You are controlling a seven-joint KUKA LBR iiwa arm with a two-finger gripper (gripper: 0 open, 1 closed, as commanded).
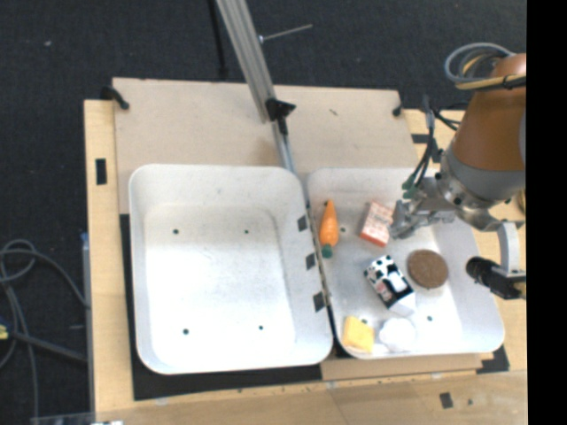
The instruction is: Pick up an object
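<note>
Nothing is picked up yet: the gripper (405, 226) hangs just right of the pink box (376, 223), its grip impossible to tell; grasping remains.

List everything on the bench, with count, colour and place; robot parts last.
left bin: 1, white, left half of bench
right bin: 1, white, right half of bench
carrot: 1, orange with green tip, right bin by its left wall
small box: 1, orange-pink, right bin, upper middle
brown disc: 1, brown, right bin, centre-right
black-and-white toy: 1, right bin, centre
yellow block: 1, right bin, lower left corner
white round object: 1, right of yellow block
arm: 1, orange and grey, right side
gripper: 1, grey, beside small box
</note>
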